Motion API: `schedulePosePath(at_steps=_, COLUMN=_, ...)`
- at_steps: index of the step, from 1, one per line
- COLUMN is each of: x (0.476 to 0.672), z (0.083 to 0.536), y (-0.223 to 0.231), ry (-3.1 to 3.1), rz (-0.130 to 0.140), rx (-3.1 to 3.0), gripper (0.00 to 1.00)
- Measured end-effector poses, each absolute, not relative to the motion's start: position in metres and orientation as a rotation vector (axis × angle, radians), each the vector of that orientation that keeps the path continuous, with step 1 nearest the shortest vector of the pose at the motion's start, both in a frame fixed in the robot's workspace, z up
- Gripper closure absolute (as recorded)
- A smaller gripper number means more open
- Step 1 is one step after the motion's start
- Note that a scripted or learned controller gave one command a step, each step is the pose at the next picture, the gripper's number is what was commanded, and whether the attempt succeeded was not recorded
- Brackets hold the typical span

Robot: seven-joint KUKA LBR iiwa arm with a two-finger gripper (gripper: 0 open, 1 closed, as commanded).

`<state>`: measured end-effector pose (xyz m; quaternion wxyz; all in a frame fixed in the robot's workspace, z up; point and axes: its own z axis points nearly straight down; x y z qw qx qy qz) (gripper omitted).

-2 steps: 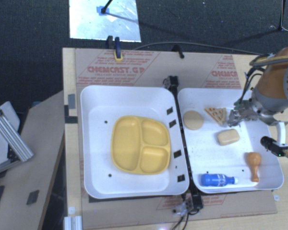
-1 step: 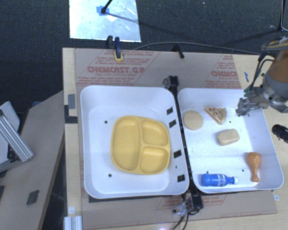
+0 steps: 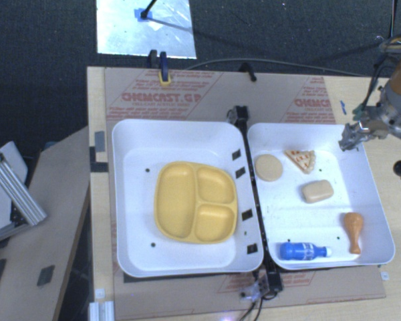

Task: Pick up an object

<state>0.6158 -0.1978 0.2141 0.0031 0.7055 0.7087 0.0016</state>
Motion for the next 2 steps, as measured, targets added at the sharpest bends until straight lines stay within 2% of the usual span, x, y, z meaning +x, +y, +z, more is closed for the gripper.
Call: schedulePosePath(at_steps=2, x=0.599, z=0.232, y=-0.092, ry=2.231, rz=0.004, rx=2.211, gripper=1.0)
